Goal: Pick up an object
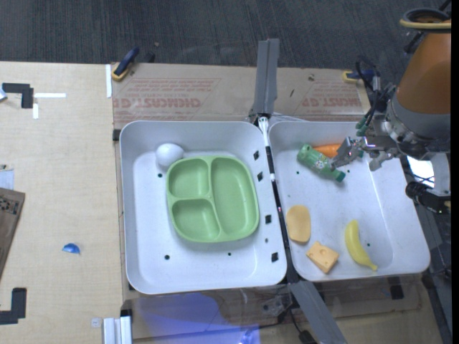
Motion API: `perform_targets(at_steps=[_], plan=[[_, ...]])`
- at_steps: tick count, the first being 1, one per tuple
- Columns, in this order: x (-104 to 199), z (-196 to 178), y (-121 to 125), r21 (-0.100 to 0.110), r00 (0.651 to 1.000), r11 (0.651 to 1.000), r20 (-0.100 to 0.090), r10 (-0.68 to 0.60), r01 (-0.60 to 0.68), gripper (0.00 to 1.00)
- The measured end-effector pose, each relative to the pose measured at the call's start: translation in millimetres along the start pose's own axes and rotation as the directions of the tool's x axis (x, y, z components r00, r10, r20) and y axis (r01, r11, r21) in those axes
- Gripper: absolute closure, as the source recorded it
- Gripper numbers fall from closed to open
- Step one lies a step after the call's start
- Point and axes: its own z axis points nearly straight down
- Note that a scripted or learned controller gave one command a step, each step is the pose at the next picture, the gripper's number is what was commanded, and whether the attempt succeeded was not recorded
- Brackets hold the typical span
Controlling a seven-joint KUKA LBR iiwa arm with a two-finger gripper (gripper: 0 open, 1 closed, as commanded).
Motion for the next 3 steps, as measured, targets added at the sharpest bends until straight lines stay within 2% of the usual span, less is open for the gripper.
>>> perform_targets(at_steps=[1, 2, 3], plan=[[11.0, 122.5, 47.5, -0.028, 0.999, 0.998, 0.003, 0.052, -0.051, 0.00], [6.7, 112.5, 47.3, -0.029, 0.998, 0.998, 0.008, 0.057, -0.056, 1.00], [6.6, 112.5, 47.2, -0.029, 0.998, 0.998, 0.008, 0.056, -0.056, 0.00]])
